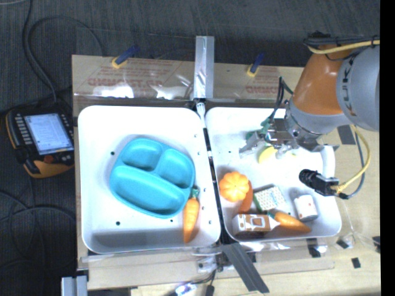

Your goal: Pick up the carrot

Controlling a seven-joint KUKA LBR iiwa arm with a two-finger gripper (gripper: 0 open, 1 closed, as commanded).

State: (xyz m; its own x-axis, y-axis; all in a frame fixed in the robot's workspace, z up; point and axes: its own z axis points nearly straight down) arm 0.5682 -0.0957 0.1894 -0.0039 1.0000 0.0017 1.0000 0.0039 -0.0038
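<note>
One carrot (191,218) lies in the left bin (99,227), at its right wall, just below the blue plate. A second carrot (290,221) lies near the front of the right bin (228,125). My gripper (266,147) hangs over the back half of the right bin, well away from both carrots. Its fingers (251,144) stand apart, open, with a small yellow piece (266,155) just under the gap between them.
A blue divided plate (151,174) takes up the middle of the left bin. The right bin also holds an orange pumpkin-like fruit (233,187), a brown carton (252,224), a white gridded piece (270,198) and a small white box (305,207). A teach pendant (40,137) lies left of the bench.
</note>
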